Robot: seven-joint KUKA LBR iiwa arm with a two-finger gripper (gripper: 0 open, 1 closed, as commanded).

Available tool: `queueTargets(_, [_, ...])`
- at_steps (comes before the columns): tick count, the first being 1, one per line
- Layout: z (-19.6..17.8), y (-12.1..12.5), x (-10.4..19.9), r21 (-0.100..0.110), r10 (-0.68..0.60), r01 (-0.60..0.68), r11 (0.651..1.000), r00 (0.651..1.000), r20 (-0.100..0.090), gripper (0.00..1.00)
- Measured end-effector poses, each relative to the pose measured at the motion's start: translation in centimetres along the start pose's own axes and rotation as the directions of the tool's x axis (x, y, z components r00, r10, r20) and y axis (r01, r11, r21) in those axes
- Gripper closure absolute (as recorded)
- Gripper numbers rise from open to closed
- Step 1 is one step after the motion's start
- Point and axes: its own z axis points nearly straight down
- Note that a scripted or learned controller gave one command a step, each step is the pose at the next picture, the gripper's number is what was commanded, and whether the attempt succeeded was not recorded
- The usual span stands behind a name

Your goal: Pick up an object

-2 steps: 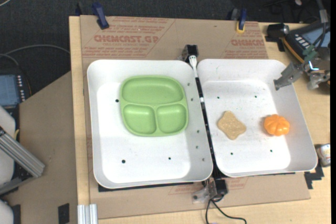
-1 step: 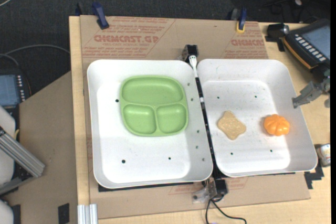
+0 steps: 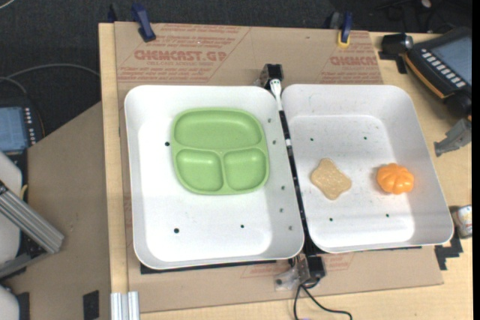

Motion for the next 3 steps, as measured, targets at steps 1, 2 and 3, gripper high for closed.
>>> queueTargets(1, [-3.5,0.1,0.0,-0.007,-0.004,0.004,1.000,1.000,0.003,0.00])
queueTargets(2, [-19.9,0.0,-0.1,-0.023,-0.005,0.005,1.000,1.000,0.010,0.00])
queueTargets(3, [-8.6,0.0,8.3,0.009,-0.011,0.011,1.000,1.000,-0.006,0.00])
